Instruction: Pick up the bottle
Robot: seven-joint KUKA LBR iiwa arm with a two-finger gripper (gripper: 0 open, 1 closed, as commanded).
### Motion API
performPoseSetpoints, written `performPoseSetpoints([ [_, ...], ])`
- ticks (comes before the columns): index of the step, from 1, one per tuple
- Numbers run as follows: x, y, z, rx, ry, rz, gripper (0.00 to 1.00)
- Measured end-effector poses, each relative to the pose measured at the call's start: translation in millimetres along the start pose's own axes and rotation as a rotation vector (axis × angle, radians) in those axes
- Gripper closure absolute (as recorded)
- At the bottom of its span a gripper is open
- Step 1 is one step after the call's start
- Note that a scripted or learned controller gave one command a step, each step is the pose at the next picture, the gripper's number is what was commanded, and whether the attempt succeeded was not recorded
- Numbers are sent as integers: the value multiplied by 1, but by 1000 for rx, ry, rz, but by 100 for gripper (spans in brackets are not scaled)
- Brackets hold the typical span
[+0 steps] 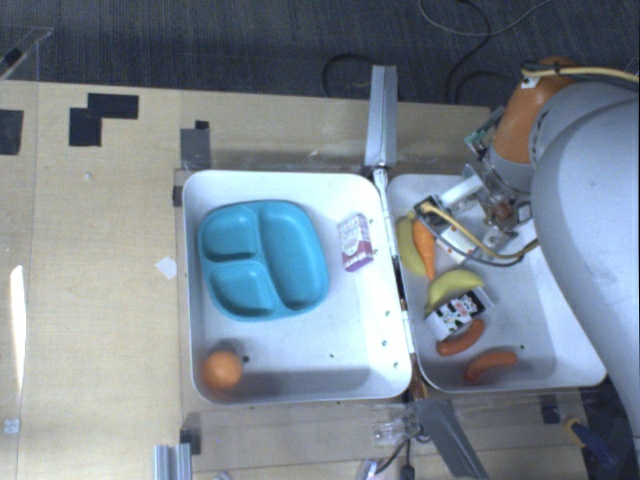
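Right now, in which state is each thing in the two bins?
Plate: flat, left bin.
Carton: lying beside the plate.
Orange: resting, left bin's near corner.
Carrot: lying, right bin.
Banana: lying, touching the bottle.
Bottle: lying, not gripped.
Two sausages: lying apart.
Gripper: over the right bin, away from the bottle.

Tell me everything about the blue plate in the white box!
The blue plate is a rounded-square tray, plastic by its look, with three dips: two small ones on the view's left, one big one on the right. Nothing lies in them. It lies flat, a bit askew, in the left bin, touching neither the small carton nor the orange.
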State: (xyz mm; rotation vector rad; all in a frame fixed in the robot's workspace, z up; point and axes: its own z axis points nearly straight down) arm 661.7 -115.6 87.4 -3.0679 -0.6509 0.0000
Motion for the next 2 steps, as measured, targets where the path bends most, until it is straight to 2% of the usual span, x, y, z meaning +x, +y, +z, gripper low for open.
performPoseSetpoints([
  [1, 2, 1, -10, -7, 6, -5, 100],
  [2, -32, 41, 0, -7, 5, 193, 100],
])
